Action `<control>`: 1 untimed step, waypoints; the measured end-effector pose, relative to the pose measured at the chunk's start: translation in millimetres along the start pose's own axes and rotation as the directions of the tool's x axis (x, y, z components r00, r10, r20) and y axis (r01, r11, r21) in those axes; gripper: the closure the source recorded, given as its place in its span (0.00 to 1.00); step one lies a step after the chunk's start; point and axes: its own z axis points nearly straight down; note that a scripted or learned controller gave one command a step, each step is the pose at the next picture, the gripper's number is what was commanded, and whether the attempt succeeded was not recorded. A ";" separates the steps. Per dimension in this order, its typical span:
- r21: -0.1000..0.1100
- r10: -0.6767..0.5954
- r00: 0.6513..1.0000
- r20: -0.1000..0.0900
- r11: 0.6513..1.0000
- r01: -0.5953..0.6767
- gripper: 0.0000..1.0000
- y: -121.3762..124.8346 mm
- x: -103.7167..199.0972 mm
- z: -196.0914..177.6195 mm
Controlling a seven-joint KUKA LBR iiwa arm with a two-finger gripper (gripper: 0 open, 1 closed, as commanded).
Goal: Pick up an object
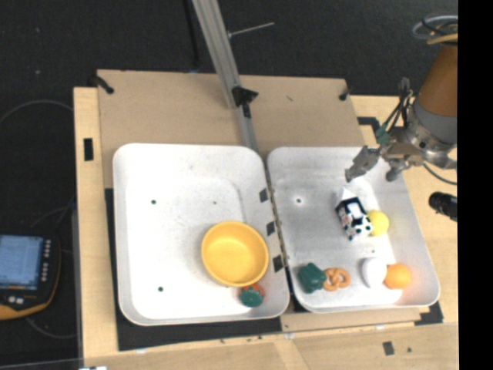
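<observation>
My gripper point(377, 168) hangs over the far right part of the right bin point(308, 176), open, with nothing between its fingers point(358, 166). Just below it in the view lie a black-and-white blocky toy point(352, 216) and a yellow ball point(378, 223), touching each other. Along the bin's near edge sit a green object point(310, 277), an orange pretzel-shaped piece point(336, 278), a white object point(373, 272) and an orange ball point(397, 276).
The left bin point(154, 183) holds a yellow bowl point(235, 253) and a small teal and red object point(252, 295) by its near rim. A grey metal post point(219, 45) rises behind the bins. A tablet-like pendant point(23, 272) lies at far left.
</observation>
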 end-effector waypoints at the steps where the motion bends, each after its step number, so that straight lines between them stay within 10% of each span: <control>1: 0.000 0.000 1.000 0.000 1.000 0.000 0.00 0.0 0.0 0.0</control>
